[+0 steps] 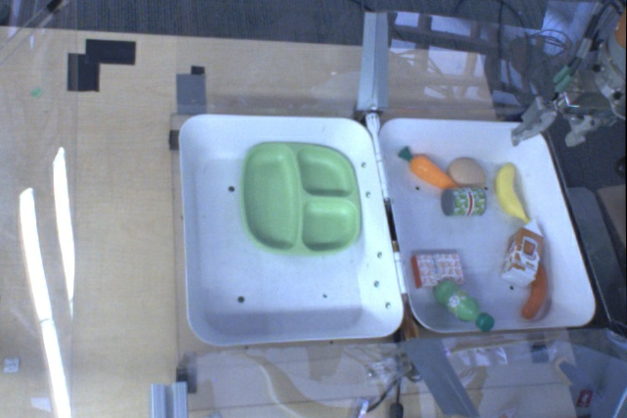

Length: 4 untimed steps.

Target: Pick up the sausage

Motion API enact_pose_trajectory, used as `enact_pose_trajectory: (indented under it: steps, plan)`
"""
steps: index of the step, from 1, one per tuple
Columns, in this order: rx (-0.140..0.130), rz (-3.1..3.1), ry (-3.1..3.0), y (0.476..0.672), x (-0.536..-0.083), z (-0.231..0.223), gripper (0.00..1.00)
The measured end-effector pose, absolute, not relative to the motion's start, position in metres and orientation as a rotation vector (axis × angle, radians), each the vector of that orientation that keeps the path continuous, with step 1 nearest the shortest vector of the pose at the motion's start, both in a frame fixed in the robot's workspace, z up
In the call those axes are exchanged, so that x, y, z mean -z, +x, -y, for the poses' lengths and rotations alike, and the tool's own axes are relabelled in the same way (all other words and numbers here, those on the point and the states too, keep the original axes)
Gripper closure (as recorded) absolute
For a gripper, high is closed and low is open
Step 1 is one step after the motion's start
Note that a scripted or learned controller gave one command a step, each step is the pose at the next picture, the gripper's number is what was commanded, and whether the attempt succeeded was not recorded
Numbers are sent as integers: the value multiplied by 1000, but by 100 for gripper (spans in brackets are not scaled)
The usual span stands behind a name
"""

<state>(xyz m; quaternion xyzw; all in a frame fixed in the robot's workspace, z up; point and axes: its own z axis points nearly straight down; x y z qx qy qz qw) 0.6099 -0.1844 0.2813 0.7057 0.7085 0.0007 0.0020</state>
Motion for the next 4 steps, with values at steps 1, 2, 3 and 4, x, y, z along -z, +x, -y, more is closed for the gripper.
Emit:
enact_pose_trajectory:
  steps: [1, 2, 3, 4]
  plan:
    - [-3, -2315, 2119, 578, -183, 197, 0]
    - [-11, -2357, 2047, 492, -120, 197, 0]
    - [-16, -2485, 1820, 501, -107, 181, 0]
    - [-17, -2485, 1818, 501, -107, 180, 0]
